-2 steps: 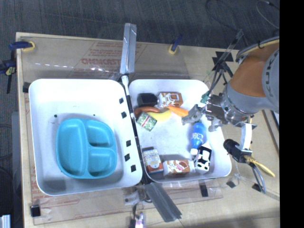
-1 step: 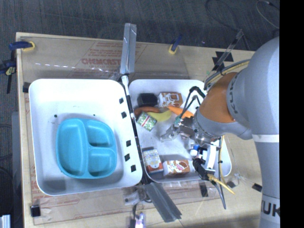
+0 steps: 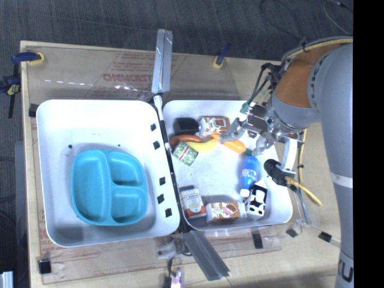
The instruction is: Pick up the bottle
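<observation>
The blue bottle [image 3: 249, 174] lies in the right bin [image 3: 207, 210], near its right wall, with a black-and-white carton [image 3: 257, 200] just below it. The gripper [image 3: 251, 132] hangs just above the bottle's upper end, its fingers apparently spread and gripping nothing.

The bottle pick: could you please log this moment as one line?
target: blue bottle, lying in right bin | end effector: above bottle, not holding it | left bin: blue tray
</observation>
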Robot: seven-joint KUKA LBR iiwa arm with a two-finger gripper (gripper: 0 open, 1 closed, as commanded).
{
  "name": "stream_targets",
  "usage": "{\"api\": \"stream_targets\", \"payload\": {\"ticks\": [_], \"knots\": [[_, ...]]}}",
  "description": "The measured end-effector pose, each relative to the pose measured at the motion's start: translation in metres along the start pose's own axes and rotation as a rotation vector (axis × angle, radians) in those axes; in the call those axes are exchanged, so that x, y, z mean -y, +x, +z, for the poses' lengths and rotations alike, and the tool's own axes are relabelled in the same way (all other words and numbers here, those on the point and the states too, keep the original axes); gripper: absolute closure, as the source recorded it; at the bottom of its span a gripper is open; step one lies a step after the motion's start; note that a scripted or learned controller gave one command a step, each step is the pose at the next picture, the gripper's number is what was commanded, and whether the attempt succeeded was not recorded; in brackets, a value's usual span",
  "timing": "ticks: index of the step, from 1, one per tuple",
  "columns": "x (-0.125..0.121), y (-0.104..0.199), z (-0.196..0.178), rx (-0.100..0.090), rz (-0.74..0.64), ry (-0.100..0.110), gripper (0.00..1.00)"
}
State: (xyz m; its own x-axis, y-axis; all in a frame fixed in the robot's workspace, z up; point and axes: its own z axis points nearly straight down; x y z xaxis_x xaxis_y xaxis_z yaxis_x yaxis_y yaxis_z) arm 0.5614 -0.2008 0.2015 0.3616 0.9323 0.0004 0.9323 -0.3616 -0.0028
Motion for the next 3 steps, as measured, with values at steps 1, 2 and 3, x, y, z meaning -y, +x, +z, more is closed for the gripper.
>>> {"api": "stream_targets", "payload": {"ticks": [1,2,3], "knots": [[0.065,-0.024,0.007,0.0,-0.034,0.002,0.0],[0.052,-0.021,0.012,0.001,-0.02,0.0,0.0],[0.048,-0.02,0.011,0.001,0.009,-0.001,0.0]]}}
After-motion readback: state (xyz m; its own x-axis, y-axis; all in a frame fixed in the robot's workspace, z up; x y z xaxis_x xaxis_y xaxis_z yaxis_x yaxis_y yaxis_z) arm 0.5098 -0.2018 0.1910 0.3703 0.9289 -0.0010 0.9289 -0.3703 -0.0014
